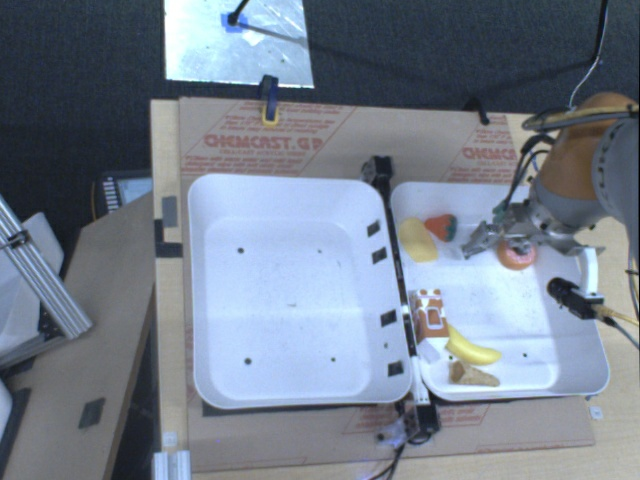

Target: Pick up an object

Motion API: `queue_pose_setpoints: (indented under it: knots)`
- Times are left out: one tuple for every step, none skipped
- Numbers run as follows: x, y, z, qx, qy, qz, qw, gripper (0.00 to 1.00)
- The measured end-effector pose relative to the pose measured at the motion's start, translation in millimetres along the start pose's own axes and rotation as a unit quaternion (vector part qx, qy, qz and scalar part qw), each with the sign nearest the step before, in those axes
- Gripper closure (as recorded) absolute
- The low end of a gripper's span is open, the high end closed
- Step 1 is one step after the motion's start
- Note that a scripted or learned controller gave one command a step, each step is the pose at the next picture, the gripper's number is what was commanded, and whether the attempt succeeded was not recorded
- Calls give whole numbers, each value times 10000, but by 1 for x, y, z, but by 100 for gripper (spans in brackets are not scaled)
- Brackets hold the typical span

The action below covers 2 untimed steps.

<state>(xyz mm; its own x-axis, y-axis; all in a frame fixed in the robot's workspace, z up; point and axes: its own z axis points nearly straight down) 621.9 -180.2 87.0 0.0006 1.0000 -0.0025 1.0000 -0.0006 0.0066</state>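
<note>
My gripper (484, 234) hangs low over the far part of the right bin (575, 368), open, with nothing between its fingers. A red strawberry-like toy (441, 227) lies just left of it, beside a yellow lemon-shaped piece (418, 240). An orange-red round fruit (516, 256) sits just right of the gripper, partly under the wrist. Nearer the front lie an orange and white box (430, 312), a yellow banana (471, 349) and a small brown piece (472, 374).
The left bin (215, 368) stands alongside, split from the right one by a black-clipped divider (392, 268). The grey arm with its orange band (578, 163) comes in over the right bin's far right corner.
</note>
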Motion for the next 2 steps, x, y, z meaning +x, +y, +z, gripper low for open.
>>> queue_pose_setpoints:
  knots:
    - [0, 2, -12, -31, -24, -20, 10000, 100]
    - [75, -11, -2, -29, -12, -48, 10000, 100]
